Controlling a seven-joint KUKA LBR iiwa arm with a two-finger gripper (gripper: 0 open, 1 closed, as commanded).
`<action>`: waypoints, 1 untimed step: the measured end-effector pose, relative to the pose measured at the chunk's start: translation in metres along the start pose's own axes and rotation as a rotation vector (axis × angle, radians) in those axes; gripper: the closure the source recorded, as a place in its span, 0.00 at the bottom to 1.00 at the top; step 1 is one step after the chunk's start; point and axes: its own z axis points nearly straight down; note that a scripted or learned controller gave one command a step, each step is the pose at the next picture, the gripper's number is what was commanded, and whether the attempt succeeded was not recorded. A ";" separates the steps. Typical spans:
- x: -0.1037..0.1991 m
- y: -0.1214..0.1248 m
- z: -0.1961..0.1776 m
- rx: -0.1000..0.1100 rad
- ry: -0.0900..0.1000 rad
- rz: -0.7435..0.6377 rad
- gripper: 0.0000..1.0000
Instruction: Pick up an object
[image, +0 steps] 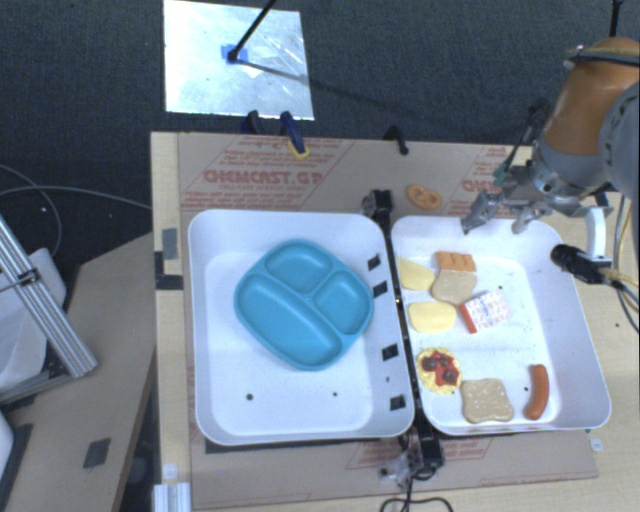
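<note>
My gripper (496, 217) hangs over the far rim of the right bin (572, 330), its two fingers spread apart and open with nothing between them. Just in front of it in that bin lie an orange cracker (456, 262), a tan bread piece (455, 287) and a yellow cheese wedge (414, 272). Further forward are a yellow slice (432, 318), a red and white packet (485, 311), a small pizza (438, 370), a toast slice (487, 400) and a sausage (538, 390).
The left bin (215, 400) holds a blue divided plate (303, 302). A small pretzel (424, 196) lies on the cardboard behind the right bin, left of the gripper. A metal frame stands at the far left.
</note>
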 end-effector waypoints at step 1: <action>0.003 -0.034 0.105 0.009 0.005 0.003 0.00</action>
